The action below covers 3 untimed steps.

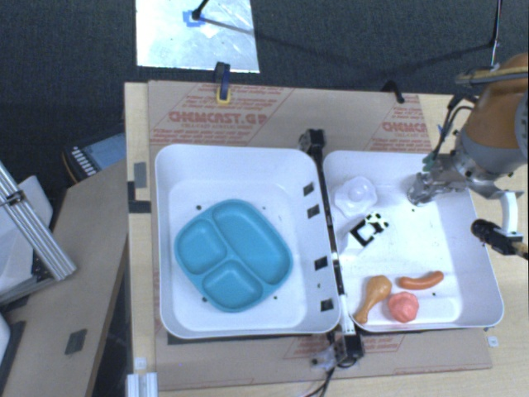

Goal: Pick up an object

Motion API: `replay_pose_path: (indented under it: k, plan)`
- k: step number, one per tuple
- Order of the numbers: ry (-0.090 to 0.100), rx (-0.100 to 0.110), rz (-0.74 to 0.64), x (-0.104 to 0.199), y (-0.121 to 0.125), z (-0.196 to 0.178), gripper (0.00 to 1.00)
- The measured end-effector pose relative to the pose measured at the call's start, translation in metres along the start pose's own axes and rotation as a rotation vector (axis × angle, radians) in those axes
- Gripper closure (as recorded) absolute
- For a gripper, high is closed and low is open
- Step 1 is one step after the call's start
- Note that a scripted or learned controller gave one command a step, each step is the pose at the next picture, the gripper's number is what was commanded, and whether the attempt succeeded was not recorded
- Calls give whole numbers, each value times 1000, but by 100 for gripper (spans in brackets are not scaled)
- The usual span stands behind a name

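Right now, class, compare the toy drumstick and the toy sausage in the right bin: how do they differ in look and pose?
The drumstick is tan-orange with a bulbous head tapering to a thin end; the sausage is darker orange and evenly slim, slightly curved. The drumstick lies diagonally, thin end towards the bin's near edge; the sausage lies nearly crosswise. The drumstick sits nearer the divider, the sausage further right. Both lie flat near the right bin's front, beside a pink lump.

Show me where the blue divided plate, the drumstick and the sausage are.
blue divided plate (234,255): camera view, on the middle where its dividers meet.
drumstick (374,294): camera view, on the thick meaty end.
sausage (421,281): camera view, on the middle of its length.
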State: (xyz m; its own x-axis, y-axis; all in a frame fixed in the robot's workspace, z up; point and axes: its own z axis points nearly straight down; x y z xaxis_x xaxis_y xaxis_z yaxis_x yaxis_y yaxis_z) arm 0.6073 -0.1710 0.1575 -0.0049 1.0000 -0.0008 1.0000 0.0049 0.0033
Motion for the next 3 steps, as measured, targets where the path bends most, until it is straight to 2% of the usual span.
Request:
replay_pose_path:
  k: [1,3]
  plan:
    - [0,-1,-1,0,1,-47,100]
    - [1,2,-1,105,-37,-62,100]
